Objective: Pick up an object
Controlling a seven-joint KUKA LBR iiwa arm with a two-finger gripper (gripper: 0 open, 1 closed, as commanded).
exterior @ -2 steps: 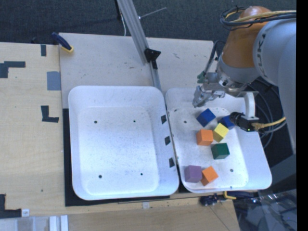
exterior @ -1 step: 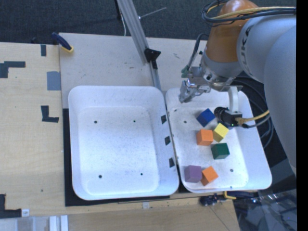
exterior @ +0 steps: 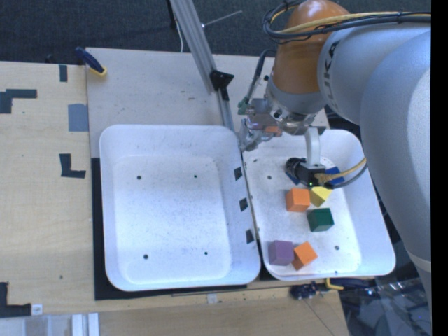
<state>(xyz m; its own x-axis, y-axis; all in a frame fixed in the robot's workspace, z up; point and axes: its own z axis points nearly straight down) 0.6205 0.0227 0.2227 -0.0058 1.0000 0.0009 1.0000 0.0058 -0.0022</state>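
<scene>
Nearest us, in the right bin point(exterior: 350, 247), we see a purple cube point(exterior: 281, 252) touching a small orange cube point(exterior: 304, 255). Farther in sits a green cube point(exterior: 320, 220), then a second orange cube point(exterior: 297, 199) pressed against a yellow cube point(exterior: 320, 195). The gripper point(exterior: 250, 137) hangs over this bin's far left corner, apart from every cube; we cannot tell whether it is spread or closed. The left bin point(exterior: 168, 208) lies alongside.
</scene>
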